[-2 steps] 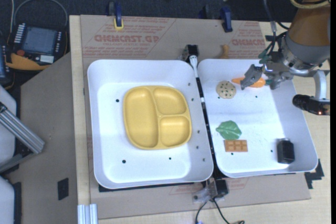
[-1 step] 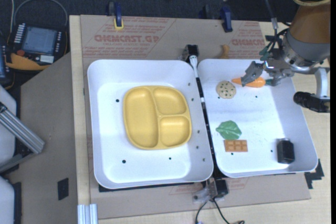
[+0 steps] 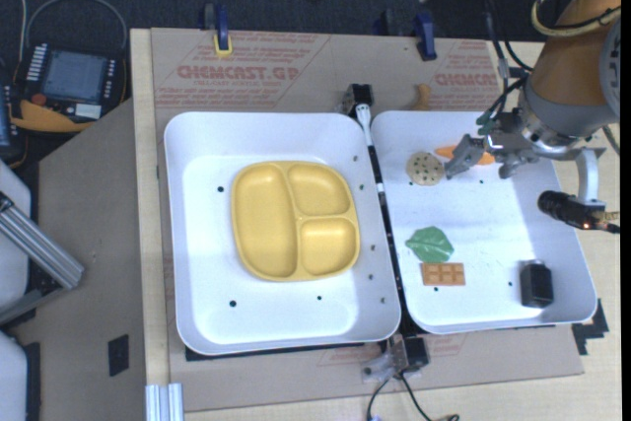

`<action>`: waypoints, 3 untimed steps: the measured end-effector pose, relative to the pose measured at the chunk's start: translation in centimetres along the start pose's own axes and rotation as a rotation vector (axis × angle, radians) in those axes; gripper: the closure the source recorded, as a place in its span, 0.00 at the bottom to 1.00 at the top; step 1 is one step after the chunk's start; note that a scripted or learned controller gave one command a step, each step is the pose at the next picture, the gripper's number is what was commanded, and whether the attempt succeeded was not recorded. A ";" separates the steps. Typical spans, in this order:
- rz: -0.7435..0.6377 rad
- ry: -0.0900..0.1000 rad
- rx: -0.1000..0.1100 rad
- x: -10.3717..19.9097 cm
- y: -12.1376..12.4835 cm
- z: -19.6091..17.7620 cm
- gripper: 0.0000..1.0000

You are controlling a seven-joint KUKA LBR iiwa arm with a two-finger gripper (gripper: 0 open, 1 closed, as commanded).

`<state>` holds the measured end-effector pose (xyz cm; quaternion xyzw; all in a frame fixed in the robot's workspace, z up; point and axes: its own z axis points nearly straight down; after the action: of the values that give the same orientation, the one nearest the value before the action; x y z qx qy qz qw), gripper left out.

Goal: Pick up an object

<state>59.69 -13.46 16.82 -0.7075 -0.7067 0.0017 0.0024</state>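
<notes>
the jaws cannot be told apart at this slant, so spread or pressed together is left unjudged; nothing is seen pinched. the gripper (image 3: 471, 156) is hung low over the far part of the right bin (image 3: 493, 242), right beside an orange object (image 3: 446, 153) that is partly hidden by it. all places below are given relative to that orange object. a round tan cookie with dark dots (image 3: 425, 169) is lain just left of it, touching or nearly so. a green leaf piece (image 3: 430, 243) is set nearer the camera, and a brown waffle square (image 3: 443, 274) just beyond that, nearly touching the leaf. a black block (image 3: 536, 284) is sat well away toward the near right corner. the left bin (image 3: 197, 242), across the divider, is occupied by a yellow divided plate (image 3: 295, 218). the orange object is judged the likely target. a good grasp would be made by centring over it, keeping clear of the cookie, descending straight, and closing only once the bin floor is met.
</notes>
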 end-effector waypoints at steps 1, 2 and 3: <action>-0.001 0.001 0.001 1.1 -0.2 5.5 0.00; -0.001 0.000 -0.001 1.1 -0.3 8.6 0.00; 0.000 -0.001 -0.005 1.1 -0.2 7.3 1.00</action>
<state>59.48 -12.35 9.51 -0.7074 -0.7068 0.0002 0.0005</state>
